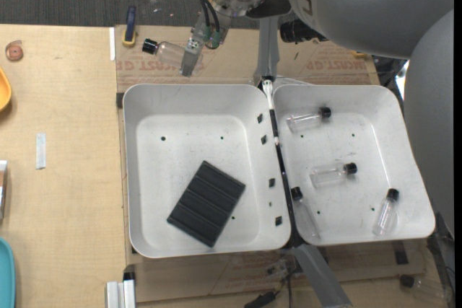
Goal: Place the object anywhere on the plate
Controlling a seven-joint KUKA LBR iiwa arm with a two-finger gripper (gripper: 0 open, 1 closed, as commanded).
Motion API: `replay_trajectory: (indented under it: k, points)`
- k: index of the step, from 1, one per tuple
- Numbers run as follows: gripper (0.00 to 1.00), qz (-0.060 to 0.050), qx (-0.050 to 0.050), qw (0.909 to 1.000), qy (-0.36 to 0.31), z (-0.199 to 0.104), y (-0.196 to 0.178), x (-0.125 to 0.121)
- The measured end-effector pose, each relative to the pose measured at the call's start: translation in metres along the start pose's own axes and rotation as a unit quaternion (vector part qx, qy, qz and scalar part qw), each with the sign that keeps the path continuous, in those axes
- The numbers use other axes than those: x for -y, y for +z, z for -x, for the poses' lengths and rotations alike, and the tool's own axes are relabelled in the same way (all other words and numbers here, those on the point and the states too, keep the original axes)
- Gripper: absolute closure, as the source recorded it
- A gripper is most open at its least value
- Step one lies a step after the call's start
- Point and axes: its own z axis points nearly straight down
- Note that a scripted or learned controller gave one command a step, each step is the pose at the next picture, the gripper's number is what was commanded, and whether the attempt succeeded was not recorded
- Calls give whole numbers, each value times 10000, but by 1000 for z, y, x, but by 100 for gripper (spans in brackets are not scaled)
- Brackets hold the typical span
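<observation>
Your hand (193,54) sits above the far rim of the left bin (137,155), over the cardboard strip behind it, and a clear vial (164,50) with a black cap lies right against its tip; you cannot tell from here whether the vial is gripped or merely beside it. The dark ribbed plate (207,203) lies flat and turned at an angle in the left bin, near the front. In the right bin (404,148) you have three more capped vials: one near the back (309,119), one in the middle (333,174) and one at the front right corner (385,212)
</observation>
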Motion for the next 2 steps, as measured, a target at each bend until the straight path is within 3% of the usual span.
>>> replay_trajectory:
  k: [1, 2]
  points:
    - [100, 6, 9, 10000, 23, 2, -9, 1]
    - [100, 7, 7, 9699, -2434, -4, -105, 3]
